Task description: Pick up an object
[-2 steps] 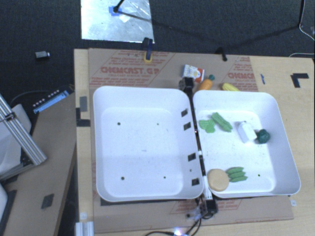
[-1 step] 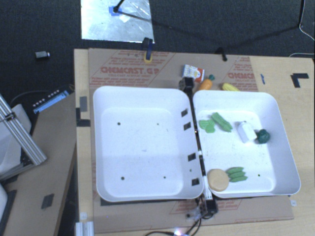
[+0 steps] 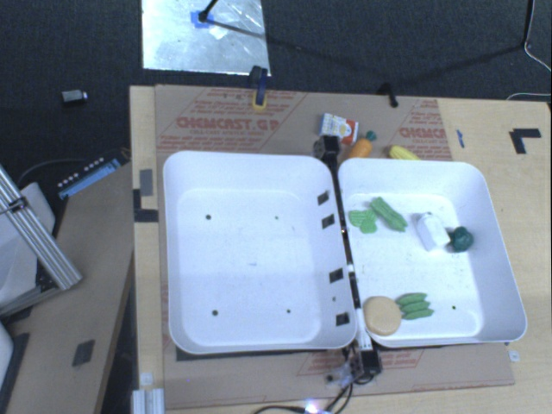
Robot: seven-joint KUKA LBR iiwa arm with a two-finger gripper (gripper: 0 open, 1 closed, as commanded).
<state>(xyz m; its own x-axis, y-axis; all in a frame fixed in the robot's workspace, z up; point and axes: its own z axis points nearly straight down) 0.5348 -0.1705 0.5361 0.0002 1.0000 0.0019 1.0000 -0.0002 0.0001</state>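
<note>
Nearest to us, a round tan bun lies in the front left corner of the right bin, close to the wall it shares with the left bin. Just beside the bun, to its right and touching or nearly touching it, lies a bunch of green pods. Farther back in the same bin we see a second, longer green pod lying at a slant, with a small green leaf just beside it on the left. Toward the bin's right side a white bottle lies on its side, and a dark green lump sits against its right end. How far the gripper is open, or whether it has hold of anything, we cannot tell. Behind the right bin, on the cardboard sheet, lie a carrot, a yellow banana and a small white and red box.
</note>
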